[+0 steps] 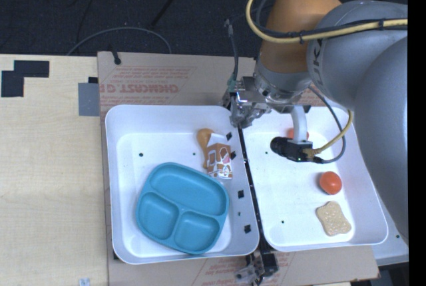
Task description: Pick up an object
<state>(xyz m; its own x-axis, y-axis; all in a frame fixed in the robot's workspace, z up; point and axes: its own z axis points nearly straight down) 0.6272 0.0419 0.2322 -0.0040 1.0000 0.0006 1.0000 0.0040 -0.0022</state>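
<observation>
The grey arm's jaws (243, 112) hover over the rim between the two white bins; their spread cannot be made out. In the left bin (126, 145) lie a blue divided tray (181, 207) and a small printed packet (218, 161). The right bin (373, 211) holds an orange ball (330, 182) and a tan toast-shaped piece (333, 218).

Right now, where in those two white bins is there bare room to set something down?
Right bin: bare floor left of the tomato and bread slice. Left bin: a bare strip above the blue tray. It is crowded around the snack packet by the divider.
</observation>
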